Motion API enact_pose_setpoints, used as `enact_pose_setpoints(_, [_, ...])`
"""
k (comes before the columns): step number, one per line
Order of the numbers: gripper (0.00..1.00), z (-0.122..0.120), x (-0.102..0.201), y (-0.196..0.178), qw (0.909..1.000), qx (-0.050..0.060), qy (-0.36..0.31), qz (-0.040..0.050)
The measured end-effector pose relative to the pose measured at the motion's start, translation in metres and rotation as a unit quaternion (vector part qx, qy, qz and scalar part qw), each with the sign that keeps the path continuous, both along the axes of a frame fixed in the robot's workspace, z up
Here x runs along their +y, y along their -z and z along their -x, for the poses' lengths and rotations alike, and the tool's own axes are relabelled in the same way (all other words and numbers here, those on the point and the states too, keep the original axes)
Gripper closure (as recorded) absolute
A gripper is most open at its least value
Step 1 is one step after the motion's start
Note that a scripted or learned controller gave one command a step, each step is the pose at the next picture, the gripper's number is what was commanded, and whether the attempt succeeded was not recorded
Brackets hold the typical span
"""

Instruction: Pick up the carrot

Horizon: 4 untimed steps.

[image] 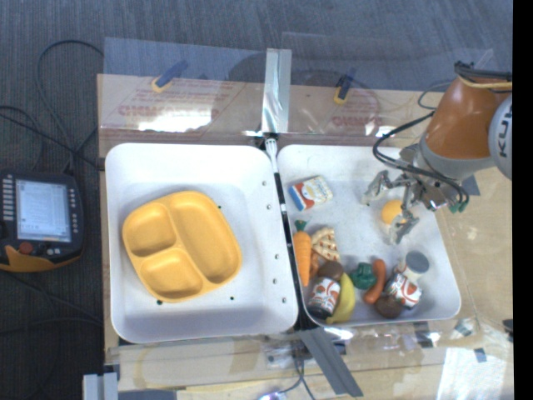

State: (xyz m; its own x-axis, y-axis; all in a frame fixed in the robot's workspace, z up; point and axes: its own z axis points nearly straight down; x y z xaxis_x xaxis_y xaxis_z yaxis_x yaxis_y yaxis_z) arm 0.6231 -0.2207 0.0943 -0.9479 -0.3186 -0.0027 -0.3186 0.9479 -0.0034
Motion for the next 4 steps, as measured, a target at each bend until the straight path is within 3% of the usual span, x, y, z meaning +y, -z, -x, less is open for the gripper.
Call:
enact_pose_setpoints(1, [0.00, 0.003, -0.001, 0.003, 0.9993, -0.006, -0.038, 0.0021])
enact_pose_setpoints(3, [0.00, 0.016, -0.001, 0.003, 0.9974, -0.007, 0.072, -0.0017])
enact_pose_setpoints(4, [1.00, 0.013, -0.001, -0.010, 0.9973, -0.011, 0.072, -0.0006])
